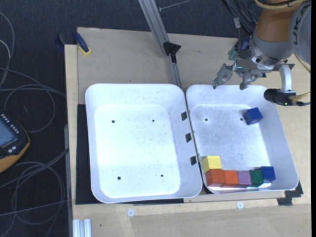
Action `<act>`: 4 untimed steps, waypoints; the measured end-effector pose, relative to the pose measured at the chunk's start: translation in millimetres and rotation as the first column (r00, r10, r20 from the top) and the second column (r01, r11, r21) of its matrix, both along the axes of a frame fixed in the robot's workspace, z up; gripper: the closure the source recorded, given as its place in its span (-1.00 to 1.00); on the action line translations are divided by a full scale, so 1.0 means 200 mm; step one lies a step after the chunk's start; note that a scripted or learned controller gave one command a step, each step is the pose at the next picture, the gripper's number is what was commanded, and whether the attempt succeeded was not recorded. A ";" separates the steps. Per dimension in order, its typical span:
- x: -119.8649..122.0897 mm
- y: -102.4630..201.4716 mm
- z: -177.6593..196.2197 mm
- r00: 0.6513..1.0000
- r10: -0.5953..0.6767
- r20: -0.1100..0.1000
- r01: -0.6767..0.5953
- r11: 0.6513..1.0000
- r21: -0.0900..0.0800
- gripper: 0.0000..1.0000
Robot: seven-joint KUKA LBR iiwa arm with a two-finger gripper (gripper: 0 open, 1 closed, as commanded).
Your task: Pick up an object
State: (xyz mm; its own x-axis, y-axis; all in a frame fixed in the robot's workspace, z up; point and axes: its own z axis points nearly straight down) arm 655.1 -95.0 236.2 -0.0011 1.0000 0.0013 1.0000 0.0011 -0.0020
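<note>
right now you're at the approach step: the claw [230,82] hangs over the far rim of the right bin [284,147], its 2 fingers spread apart with nothing between them. no object is lifted yet, so the whole pick lies ahead of you.

the nearest candidate looks like the loose blue cube [253,115], lying alone on the right bin's floor toward its far right, near the claw but off to its right and nearer the camera. it sits a little turned, so by my reading the next move calls for shifting the claw over it, matching the fingers to 2 flat faces, then dropping straight down before closing.

the other blocks crowd the right bin's near wall: a yellow cube [213,162] sits just behind a row of orange [215,177], red [230,177], purple [244,177], green [256,176] and a second blue [268,173]. they touch one another, so i'd judge them harder for you to grip cleanly; a finger could wedge against a neighbour.

the left bin [98,98] shows bare white floor with 4 small dark dots. both bins rest side by side on the table [123,53].
</note>
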 end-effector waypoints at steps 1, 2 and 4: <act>0.00 0.00 0.00 1.000 0.000 0.000 0.000 1.000 0.000 -1.00; 0.00 0.00 0.00 1.000 0.000 0.000 0.000 1.000 -0.001 -1.00; -0.41 0.22 0.49 1.000 0.005 0.002 -0.005 1.000 0.002 -1.00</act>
State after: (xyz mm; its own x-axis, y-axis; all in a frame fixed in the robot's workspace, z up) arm 573.4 -51.7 333.2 -0.0060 1.0000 0.0029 1.0000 0.0060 -0.0002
